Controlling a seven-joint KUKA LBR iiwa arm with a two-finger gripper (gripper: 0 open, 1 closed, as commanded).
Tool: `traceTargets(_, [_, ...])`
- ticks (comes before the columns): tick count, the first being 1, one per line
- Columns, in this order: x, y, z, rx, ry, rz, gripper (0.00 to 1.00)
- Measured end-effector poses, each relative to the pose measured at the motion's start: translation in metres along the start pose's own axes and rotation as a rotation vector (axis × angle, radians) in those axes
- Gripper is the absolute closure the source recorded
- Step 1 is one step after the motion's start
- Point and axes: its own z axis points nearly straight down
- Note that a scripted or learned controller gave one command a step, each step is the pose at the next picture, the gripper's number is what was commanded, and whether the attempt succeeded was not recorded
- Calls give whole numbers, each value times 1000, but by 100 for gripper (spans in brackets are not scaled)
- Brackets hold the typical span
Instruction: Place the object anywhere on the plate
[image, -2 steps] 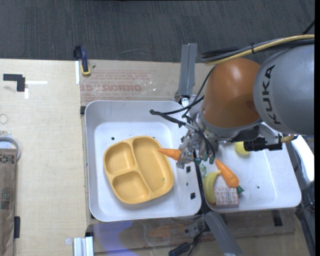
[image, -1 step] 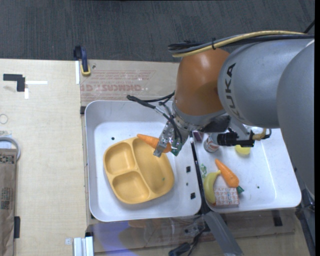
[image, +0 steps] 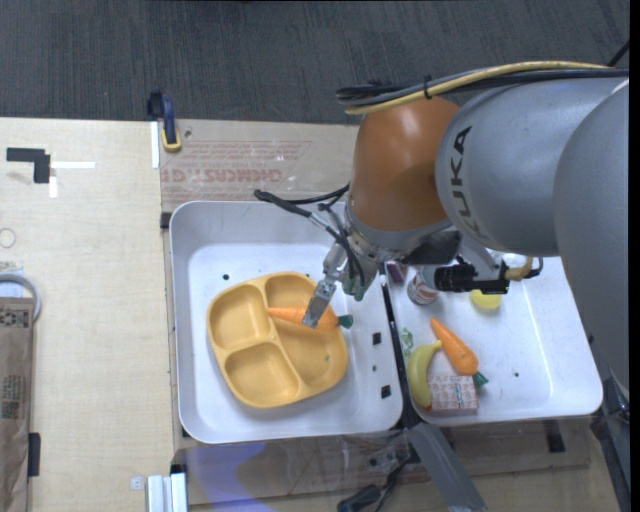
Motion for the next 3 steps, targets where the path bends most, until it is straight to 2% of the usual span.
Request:
traceTargets(1, [-87, 3, -16, -2, -4, -284, 0])
traceTargets(3, [-87, 3, -16, -2, -3, -283, 0])
